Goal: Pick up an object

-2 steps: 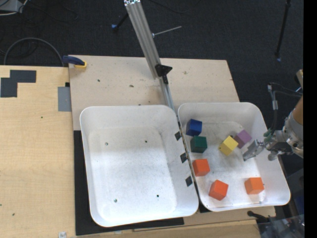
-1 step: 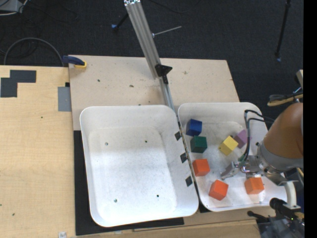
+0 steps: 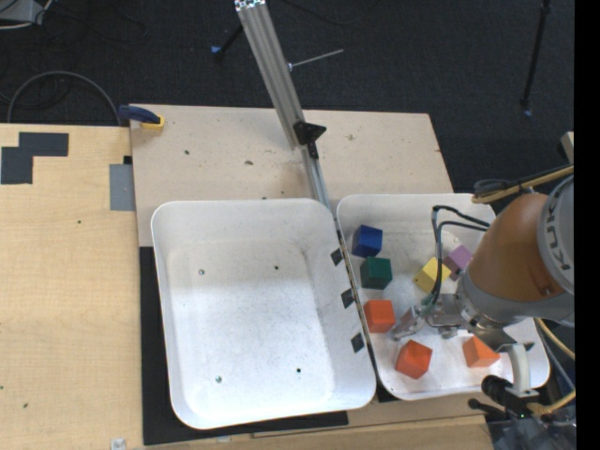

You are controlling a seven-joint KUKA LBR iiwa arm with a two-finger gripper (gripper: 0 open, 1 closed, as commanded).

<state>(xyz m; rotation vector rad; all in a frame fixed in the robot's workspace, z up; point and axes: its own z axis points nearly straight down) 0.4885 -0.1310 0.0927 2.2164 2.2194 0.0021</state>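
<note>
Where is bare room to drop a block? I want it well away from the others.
The left bin floor is bare wall to wall. The right bin is crowded: blue, green, yellow and orange blocks around the gripper.

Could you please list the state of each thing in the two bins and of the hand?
blue cube: resting in the right bin, free
green cube: resting, free
yellow cube: resting beside the purple cube, partly behind a cable
orange cube: resting, free
red-orange cube: resting near the front rim
orange block: resting, partly hidden by the arm
hand: low among the cubes
left bin: flat on the bench
</note>
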